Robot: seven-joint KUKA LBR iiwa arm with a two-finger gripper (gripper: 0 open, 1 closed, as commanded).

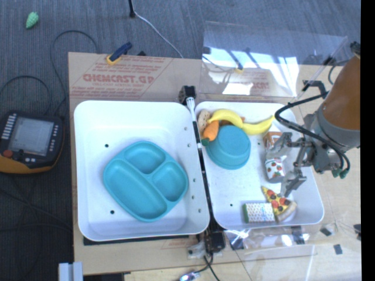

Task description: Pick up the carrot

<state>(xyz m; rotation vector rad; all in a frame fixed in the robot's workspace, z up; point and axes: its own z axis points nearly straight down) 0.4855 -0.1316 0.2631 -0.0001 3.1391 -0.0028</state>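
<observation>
Camera view: approach step; claw (286, 164) spread, holding nothing, must cross the right bin (310, 212) to the carrot (210, 131) at its left wall.

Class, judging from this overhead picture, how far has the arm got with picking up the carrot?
Done: nothing yet. The carrot lies in the right bin, wedged by the blue bowl and banana. In hand: the open gripper hovers apart from it. Left: reach, grasp, lift.

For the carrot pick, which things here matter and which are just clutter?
Job: carrot, wedged between bowl and bin wall; pincer, open, hanging over the right bin.

Clutter: blue bowl, banana, pizza slice, divided blue plate in the left bin.
</observation>
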